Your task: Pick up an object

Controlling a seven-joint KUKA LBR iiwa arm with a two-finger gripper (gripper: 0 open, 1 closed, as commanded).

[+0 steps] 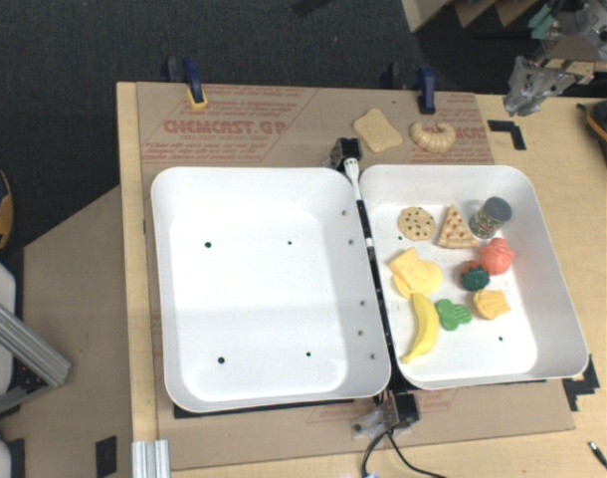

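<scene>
Toy foods (423,277) lie in right bin (542,297).

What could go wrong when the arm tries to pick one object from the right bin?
1. The toys lie close together: the banana touches the cheese and sits by the broccoli, so a grasp may push neighbours or catch two.
2. The cookie and pizza slice look flat and may slip out.
3. The gripper is outside the right bin, so it may descend off target.

Toy foods (420,271) clustered in right bin (552,307), banana (423,329) nearest front.
</scene>
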